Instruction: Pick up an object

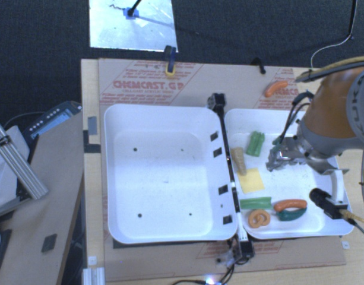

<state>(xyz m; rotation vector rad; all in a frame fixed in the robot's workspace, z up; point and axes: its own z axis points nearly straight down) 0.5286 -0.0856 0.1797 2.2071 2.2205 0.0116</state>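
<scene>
The right bin (pixel 324 227) holds several small things: a green block (pixel 255 143), a tan cone-shaped piece (pixel 239 160), a flat yellow square (pixel 252 181), a green stick (pixel 255 202), an orange ring-shaped piece (pixel 259 218), and an orange-red sausage (pixel 290 205) lying on a teal piece (pixel 293 215). My gripper (pixel 278 158) hangs over the middle of this bin, just right of the yellow square and below the green block. Nothing shows between its tips.
The left bin (pixel 164 113) lies beside the right one, with a black hinged divider (pixel 224 159) between them. An orange sausage-like piece (pixel 277 88) rests on the board behind the right bin. A yellow and black clip (pixel 170 61) stands at the board's far edge.
</scene>
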